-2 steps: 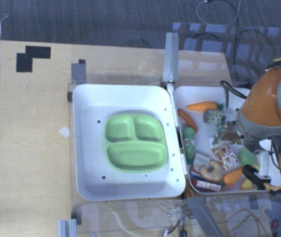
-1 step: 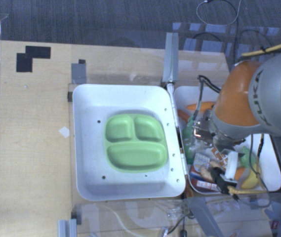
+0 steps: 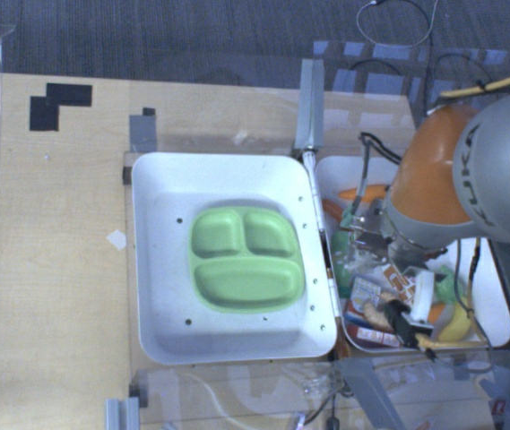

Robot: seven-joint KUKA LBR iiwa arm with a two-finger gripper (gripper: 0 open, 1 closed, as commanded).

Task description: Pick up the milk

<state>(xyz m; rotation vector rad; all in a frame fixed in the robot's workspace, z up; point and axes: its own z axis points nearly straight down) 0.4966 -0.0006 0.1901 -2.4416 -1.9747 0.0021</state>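
Observation:
The arm's grey body and orange band point(image 3: 429, 177) hang over the right bin point(image 3: 498, 322), covering much of it. My gripper point(image 3: 370, 240) reaches down into the clutter at the bin's left side, and its tip is lost among the objects. A small white carton with brown print point(image 3: 397, 285), likely the milk, lies tilted just below and right of the gripper. I cannot tell whether the gripper touches it.
The left bin point(image 3: 160, 240) holds a green divided plate point(image 3: 246, 259). In the right bin lie an orange carrot-like piece point(image 3: 367, 193), a banana point(image 3: 457, 327), a black item point(image 3: 403, 326), a white bottle-like piece point(image 3: 423, 290) and packets. A metal rail point(image 3: 309, 106) stands between the bins.

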